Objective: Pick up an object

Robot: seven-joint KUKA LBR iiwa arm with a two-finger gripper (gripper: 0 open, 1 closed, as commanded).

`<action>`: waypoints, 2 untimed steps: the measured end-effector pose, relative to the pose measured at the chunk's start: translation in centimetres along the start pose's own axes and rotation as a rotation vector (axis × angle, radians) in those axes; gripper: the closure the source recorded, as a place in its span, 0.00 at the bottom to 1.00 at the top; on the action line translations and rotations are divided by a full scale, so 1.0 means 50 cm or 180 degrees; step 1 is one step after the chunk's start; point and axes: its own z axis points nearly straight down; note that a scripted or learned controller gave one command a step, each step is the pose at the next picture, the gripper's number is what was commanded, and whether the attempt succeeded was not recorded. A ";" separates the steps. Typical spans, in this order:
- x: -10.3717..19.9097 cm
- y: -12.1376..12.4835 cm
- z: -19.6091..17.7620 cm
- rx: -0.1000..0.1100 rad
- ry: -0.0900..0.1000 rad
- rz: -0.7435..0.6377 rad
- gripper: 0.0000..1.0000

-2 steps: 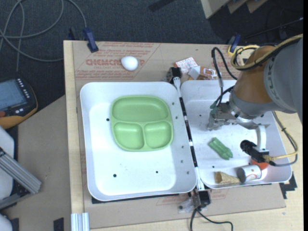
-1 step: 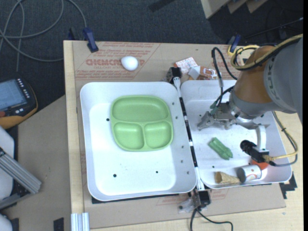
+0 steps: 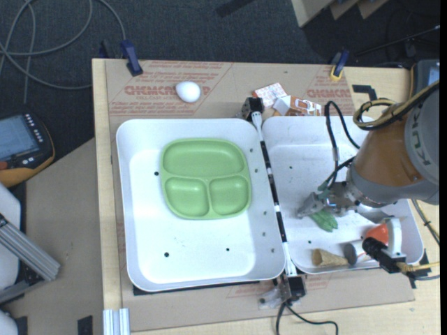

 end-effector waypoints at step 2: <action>0.139 0.062 -0.201 -0.0012 0.0003 -0.0010 1.00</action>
